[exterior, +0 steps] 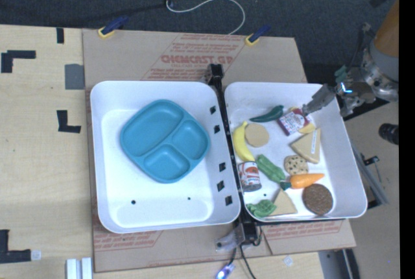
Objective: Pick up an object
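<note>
Starting at frame left: left white bin (104, 141) holds a blue three-compartment plate (165, 139), lying flat near the bin's middle, a little toward the upper left. Bare white floor around it.

Black divider clamp (214, 72) sits at the top where the two bins meet. Both bins rest on a cardboard sheet (130, 57) with red print, over the wooden bench (39, 141).

Right white bin (353, 187) carries toy food. Banana (241, 142) curves along the left wall, just beside a round tan cracker (257, 135). Below them, a small can with a red label (250, 175), lying next to a green pickle-like piece (270, 168). Dark green pepper (266, 115) at the upper middle. Red-and-white packet (292, 122) just right of it. Cheese wedge (308, 145) right of centre, chocolate-chip cookie (295, 164) under it, carrot (305, 180) below that, brown round patty (318, 198) at lower right. Leafy green piece (261, 209) and a pale wedge (283, 204) at the bottom edge.

Gripper (318, 101) comes in from the right, angled down over the bin's upper right corner, tip just above and right of the packet. Nothing visibly between the fingers; spread or pressed together — cannot tell at this angle.
</note>
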You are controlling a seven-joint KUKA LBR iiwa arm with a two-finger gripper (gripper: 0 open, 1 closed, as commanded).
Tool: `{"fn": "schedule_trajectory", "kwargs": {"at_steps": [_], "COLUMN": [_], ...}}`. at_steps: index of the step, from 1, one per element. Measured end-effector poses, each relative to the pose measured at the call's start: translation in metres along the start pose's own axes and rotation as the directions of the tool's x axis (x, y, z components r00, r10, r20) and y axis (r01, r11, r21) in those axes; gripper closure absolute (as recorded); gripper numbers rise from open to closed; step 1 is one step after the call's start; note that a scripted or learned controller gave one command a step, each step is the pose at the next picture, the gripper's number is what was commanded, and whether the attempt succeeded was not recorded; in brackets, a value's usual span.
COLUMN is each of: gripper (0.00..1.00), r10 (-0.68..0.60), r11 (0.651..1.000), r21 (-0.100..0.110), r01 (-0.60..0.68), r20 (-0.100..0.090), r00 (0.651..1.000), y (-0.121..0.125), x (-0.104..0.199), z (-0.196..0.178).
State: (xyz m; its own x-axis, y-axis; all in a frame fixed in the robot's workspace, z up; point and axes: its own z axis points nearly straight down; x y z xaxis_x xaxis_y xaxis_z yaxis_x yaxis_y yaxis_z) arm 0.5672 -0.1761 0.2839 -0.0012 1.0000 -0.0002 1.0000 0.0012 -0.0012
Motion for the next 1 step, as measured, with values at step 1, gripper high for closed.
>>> {"fn": "schedule_trajectory", "kwargs": {"at_steps": [1], "gripper": [0.0], "r10": [-0.006], "r11": [1.0], "r21": [-0.017], "r01": [0.006], "r20": [0.0], "r00": [1.0], "y": [-0.0528], "x": [0.0655], "z": [-0.179]}}
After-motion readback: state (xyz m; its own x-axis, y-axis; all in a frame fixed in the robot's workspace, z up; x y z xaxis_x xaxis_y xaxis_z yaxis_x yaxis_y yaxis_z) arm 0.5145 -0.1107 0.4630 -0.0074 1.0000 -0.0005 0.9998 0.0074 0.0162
